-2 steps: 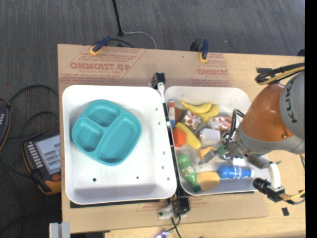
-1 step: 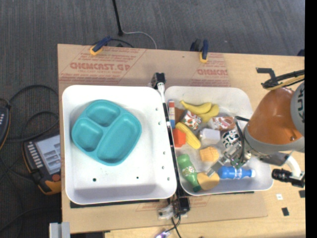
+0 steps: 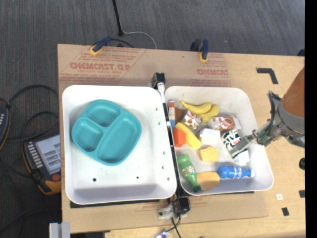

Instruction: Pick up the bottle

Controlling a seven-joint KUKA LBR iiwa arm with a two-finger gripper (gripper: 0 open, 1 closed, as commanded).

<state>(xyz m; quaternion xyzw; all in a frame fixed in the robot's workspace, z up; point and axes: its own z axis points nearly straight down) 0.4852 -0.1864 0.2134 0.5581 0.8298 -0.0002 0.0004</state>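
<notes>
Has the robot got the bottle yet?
Not yet. The blue bottle lies on its side in the right bin, near the front, among the toy food. The gripper is over that bin, just above the bottle in the picture, with nothing seen between its fingers. Reaching, gripping and lifting the bottle are all left.

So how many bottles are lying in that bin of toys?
2. A blue bottle lies on its side near the right bin's front edge, and a green bottle lies at the front left, beside the divider. More may be hidden under the pile.
</notes>
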